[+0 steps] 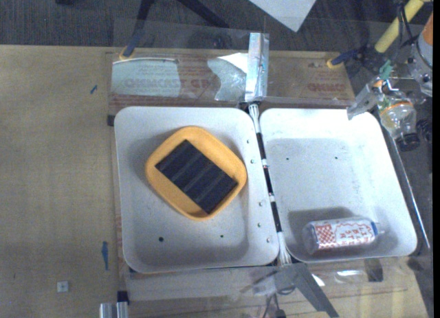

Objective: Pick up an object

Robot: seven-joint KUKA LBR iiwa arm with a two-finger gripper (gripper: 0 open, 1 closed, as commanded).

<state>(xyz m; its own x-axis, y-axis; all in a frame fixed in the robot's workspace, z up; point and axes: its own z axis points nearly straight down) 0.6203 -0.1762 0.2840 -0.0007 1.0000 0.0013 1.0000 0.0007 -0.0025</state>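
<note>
An orange-yellow pad with a dark ribbed panel on top (196,172) lies flat in the middle of the left bin (137,241). A small tube with a red-and-white checked label (342,233) lies on its side near the front edge of the right bin (323,152). My gripper (371,98) hangs at the far right corner of the right bin, just over its rim. It is well away from both objects, and nothing shows in its grasp.
A clear plastic wall with a metal post (256,69) stands behind the bins. Cables and yellow hose (399,25) crowd the top right by the arm. A metal bracket (295,284) sits below the bins' front edge.
</note>
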